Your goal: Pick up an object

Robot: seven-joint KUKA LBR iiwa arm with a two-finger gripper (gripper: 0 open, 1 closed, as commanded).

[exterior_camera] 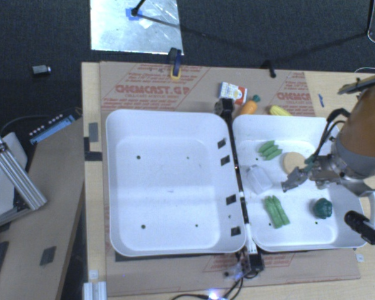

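Here the gripper hovers over the right bin, nothing visibly held.

The robot arm is looking big and round, wearing an orange band above grey. A black cable is looping beside it. Its tool is showing dark grey metal.

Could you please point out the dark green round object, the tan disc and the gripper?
Dark green round object (323, 208): camera view, its middle.
Tan disc (292, 162): camera view, its visible face.
Gripper (292, 183): camera view, at the fingertips.
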